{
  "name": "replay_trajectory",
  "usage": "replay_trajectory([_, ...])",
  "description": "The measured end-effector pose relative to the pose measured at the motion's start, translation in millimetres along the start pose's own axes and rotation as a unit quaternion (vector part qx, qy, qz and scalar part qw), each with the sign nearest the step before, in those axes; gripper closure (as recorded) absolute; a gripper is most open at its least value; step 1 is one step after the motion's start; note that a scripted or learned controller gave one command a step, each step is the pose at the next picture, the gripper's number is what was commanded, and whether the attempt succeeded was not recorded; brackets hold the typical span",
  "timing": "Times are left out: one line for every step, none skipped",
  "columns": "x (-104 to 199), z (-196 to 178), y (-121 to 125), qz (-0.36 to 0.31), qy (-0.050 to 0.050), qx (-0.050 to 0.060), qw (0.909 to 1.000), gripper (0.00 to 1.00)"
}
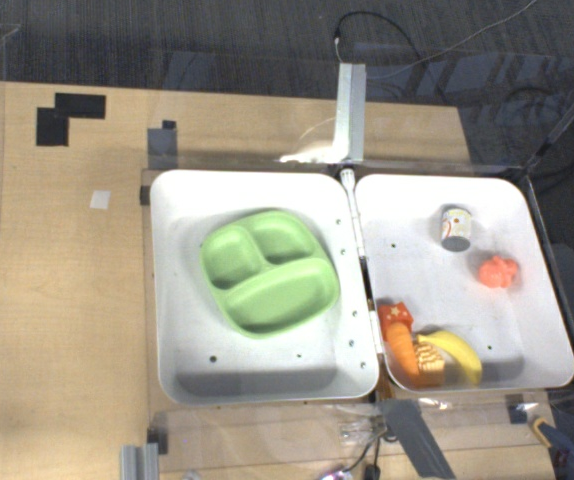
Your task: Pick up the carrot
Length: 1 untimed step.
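Looking down on the bench, we find the orange tapered carrot point(403, 350) in the near left corner of the right shallow white bin point(527, 208), close against the wall that divides the two bins. It lies roughly along that wall, with a small red piece with pale flecks point(397, 315) touching its far end and a curved yellow banana point(455, 354) pressed against its right side. We judge that the three have slid together into the corner, which leaves little room on either flank of the carrot; a grasp would probably have to come from above, across its width, and may well catch the banana too

Counting the right bin, we make it five things: one carrot, one banana, one red piece, one small white can with red markings point(455, 228) lying on its side well apart towards the far wall, and one lumpy orange-pink object point(499, 272) alone near the right wall. The left shallow white bin point(177, 368) holds one thing, a green divided plastic plate point(267, 273) with three compartments, sitting about centrally and slightly askew

Whether the gripper is open or closed we cannot tell, and the carrot is not yet lifted
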State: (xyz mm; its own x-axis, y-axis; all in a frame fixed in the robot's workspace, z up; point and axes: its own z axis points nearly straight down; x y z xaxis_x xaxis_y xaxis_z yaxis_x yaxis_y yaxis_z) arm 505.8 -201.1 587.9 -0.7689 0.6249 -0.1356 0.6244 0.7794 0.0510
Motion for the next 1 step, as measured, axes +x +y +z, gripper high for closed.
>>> replay_trajectory([-2.3,-13.5,1.3,-0.001,-0.006,-0.002,1.0,1.0])
